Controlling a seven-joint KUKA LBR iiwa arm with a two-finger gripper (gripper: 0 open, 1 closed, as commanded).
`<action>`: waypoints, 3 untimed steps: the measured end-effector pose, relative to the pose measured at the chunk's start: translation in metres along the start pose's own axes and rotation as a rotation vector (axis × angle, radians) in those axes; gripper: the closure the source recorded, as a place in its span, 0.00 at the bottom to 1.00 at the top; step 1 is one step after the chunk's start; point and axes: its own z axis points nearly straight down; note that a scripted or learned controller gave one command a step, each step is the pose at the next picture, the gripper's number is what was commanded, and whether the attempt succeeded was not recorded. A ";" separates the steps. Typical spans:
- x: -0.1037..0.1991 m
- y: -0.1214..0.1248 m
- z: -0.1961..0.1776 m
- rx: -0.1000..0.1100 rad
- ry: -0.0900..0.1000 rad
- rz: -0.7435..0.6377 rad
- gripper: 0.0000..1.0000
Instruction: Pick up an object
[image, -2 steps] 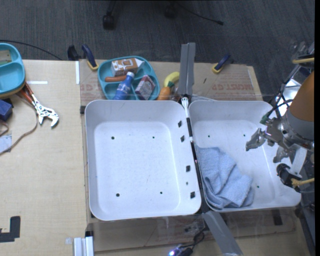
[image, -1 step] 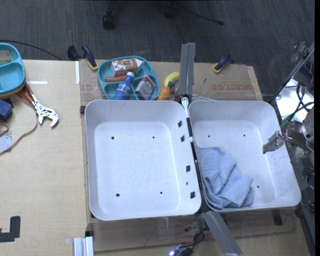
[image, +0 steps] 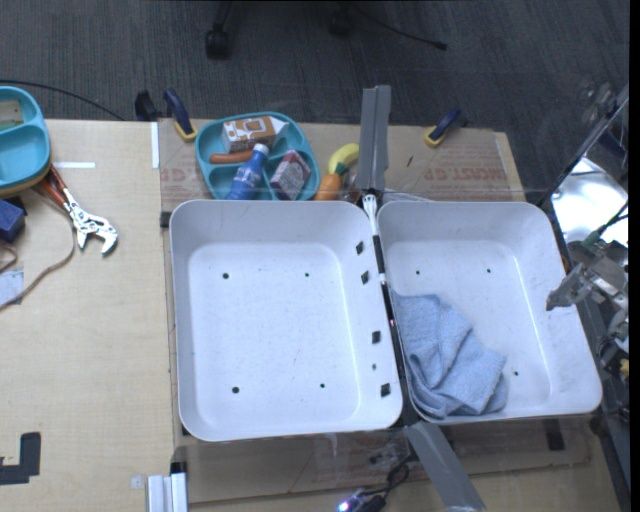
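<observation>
Two white bins sit side by side on your table (image: 90, 380).
Your blue-grey cloth (image: 448, 357) lies crumpled in the right bin (image: 470, 235), toward its near-left corner. Pincer (image: 575, 290) hangs at that bin's right rim; you cannot tell its state.

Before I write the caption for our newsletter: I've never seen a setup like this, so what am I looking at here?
This is one picture from a camera fixed above a workbench, looking down at a slant. Two shallow white bins sit side by side: the left bin and the right bin. A crumpled pale blue cloth lies in the right bin, against its left wall. The machine is a robot arm that comes in from the right; its end effector sits at the right bin's far edge, too small and blurred to judge, and nothing visibly hangs from it. Behind the bins is a blue tray of small items, and a wrench lies on the bench at left.
</observation>
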 end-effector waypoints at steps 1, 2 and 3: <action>0.047 -0.006 -0.094 -0.001 -0.001 -0.124 0.00; 0.047 -0.006 -0.094 -0.001 -0.001 -0.124 0.00; 0.047 -0.006 -0.102 0.002 -0.005 -0.126 1.00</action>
